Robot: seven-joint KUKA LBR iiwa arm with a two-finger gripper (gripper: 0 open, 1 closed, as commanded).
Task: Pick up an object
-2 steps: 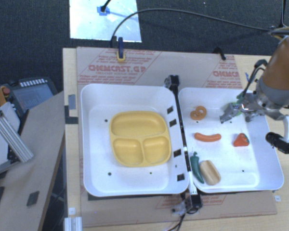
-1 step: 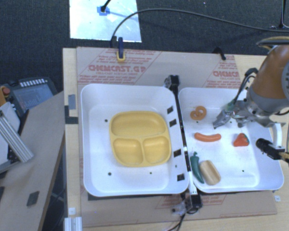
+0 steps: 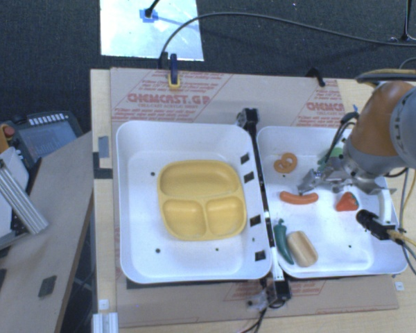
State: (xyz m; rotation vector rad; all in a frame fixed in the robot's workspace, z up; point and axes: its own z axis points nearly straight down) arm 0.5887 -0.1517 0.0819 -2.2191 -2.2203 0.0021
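Overhead, the gripper [image 3: 310, 181] hangs low in the right bin [image 3: 360, 255], its fingers apart and holding nothing, tips just above the sausage [image 3: 299, 198] lying near the bin's middle. A pretzel [image 3: 286, 163] sits toward the bin's far left corner, and a red wedge [image 3: 346, 202] rests near the right edge. By the near left corner lie a green pepper [image 3: 280, 240] and a bread roll [image 3: 301, 248], touching. The left bin [image 3: 145, 144] carries a yellow divided tray [image 3: 200, 198] at its centre.
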